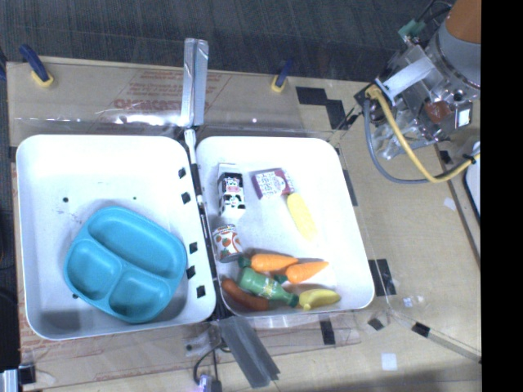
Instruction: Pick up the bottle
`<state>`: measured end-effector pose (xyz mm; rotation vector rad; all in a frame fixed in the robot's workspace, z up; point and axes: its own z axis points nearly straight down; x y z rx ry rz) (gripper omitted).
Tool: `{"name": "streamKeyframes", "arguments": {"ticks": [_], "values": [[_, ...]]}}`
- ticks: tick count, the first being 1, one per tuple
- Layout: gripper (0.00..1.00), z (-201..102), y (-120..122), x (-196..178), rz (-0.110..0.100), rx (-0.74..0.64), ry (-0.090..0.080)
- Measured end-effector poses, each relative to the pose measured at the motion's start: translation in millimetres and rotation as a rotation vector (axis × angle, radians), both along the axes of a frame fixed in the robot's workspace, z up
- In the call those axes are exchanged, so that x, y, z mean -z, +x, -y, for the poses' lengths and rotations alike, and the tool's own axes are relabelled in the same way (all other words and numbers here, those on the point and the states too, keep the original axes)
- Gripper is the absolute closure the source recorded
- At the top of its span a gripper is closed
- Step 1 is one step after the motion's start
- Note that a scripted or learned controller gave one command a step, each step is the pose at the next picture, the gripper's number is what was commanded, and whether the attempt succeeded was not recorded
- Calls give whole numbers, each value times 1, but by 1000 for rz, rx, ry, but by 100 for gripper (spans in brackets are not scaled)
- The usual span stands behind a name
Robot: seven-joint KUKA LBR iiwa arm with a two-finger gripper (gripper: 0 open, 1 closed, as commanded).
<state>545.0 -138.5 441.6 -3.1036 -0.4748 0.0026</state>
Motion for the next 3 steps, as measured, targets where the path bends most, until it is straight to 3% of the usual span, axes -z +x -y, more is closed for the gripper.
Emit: {"name": "streamKeyframes", "arguments": {"ticks": [1, 3], "values": [[100, -12, 16, 68, -5, 94, 1], [100, -16, 17, 50, -17, 74, 3]]}}
